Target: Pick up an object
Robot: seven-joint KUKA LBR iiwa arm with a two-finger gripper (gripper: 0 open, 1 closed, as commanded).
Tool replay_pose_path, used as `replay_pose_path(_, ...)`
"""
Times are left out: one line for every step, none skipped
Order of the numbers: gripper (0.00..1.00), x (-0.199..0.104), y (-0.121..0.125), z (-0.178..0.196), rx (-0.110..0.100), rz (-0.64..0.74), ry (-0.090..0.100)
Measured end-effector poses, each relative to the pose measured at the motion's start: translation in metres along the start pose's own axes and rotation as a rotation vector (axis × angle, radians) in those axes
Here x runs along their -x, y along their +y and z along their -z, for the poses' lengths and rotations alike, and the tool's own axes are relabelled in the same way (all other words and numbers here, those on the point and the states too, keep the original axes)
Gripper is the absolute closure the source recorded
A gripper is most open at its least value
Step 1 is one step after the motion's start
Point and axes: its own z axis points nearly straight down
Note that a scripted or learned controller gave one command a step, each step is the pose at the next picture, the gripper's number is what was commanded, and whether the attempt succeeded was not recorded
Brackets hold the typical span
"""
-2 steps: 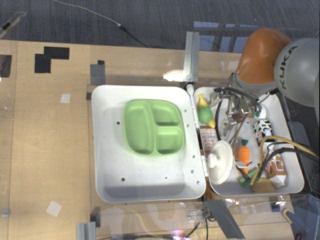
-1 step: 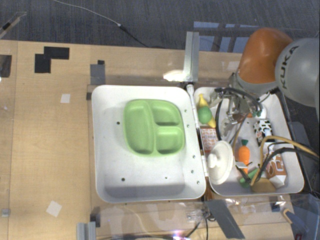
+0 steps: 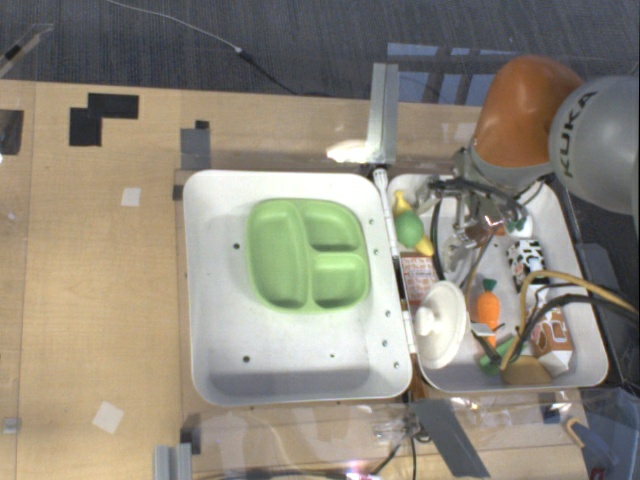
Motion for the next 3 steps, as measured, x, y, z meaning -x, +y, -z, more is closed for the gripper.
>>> replay_pose_path(0.0,0.004,0.003,0.0,-0.001,0.232,-0.013)
replay_pose_path(1.0,0.007,0.002,0.015,-0.007,0.229,-0.026)
replay_pose_path(1.0,-0.011,-0.022,0.181,-0.007,0.27,-0.027)
